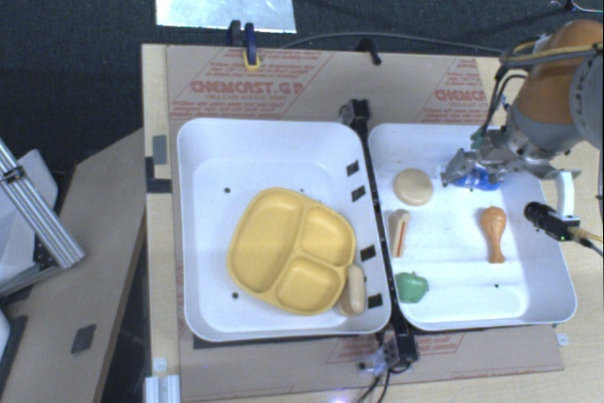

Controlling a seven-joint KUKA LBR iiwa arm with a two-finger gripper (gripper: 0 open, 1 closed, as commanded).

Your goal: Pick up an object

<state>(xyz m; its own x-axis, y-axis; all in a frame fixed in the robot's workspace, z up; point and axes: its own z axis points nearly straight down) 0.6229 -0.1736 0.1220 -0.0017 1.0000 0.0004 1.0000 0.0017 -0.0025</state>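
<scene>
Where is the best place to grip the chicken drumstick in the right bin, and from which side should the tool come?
Probably grip the drumstick across its narrow lower shaft, coming straight down from above. It lies flat, pointing nearly up-down in the view, with bare floor of the right bin on both sides for the fingers; the rounder top end looks harder to span.

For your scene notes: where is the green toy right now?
The green toy lies in the right bin, at its near-left corner, below the orange-and-white stick.

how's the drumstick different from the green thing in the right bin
The drumstick is orange-brown and long, with a bulbous top tapering to a thin end; the green thing is squat and lumpy. The drumstick lies out in the bin's right half; the green thing sits against the left wall by the front corner. Both lie loose in the right bin.
</scene>
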